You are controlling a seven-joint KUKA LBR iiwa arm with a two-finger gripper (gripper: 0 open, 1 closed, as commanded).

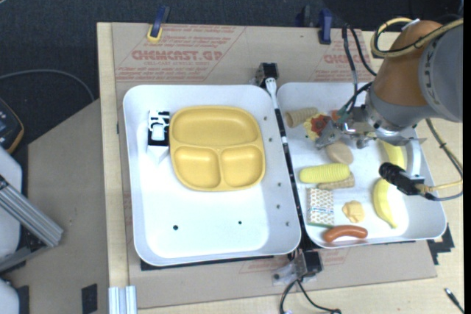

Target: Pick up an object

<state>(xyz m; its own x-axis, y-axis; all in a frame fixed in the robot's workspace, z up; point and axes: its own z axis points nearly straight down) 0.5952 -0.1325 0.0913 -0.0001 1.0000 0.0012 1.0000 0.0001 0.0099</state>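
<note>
Tool (pixel 333 134) above beige oval piece (pixel 340 154)

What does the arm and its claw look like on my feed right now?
The arm is a thick rounded grey body with a broad orange band above the wrist. Black and yellow cables loop beside it. The claw is small, metallic grey hardware at its tip, over the right bin.
</note>
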